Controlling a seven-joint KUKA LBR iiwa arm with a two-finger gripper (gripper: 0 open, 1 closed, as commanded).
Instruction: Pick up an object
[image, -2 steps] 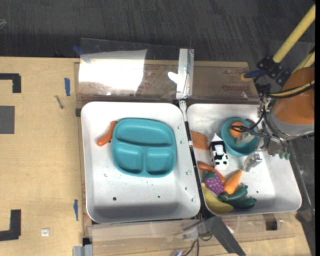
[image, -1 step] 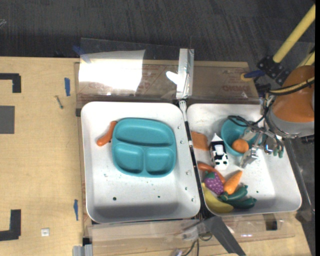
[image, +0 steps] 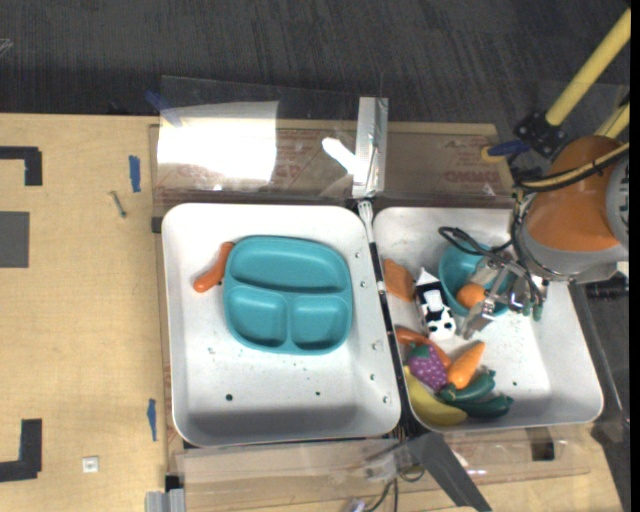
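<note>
I'm looking at a lab test bench: two white bins (image: 180, 330) of toy food, taped wooden board (image: 70, 300), robot arm (image: 575, 210).

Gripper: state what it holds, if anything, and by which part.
Cannot be told. The gripper sits low in the right bin beside a teal bowl; no object is visibly between its fingers.
</note>
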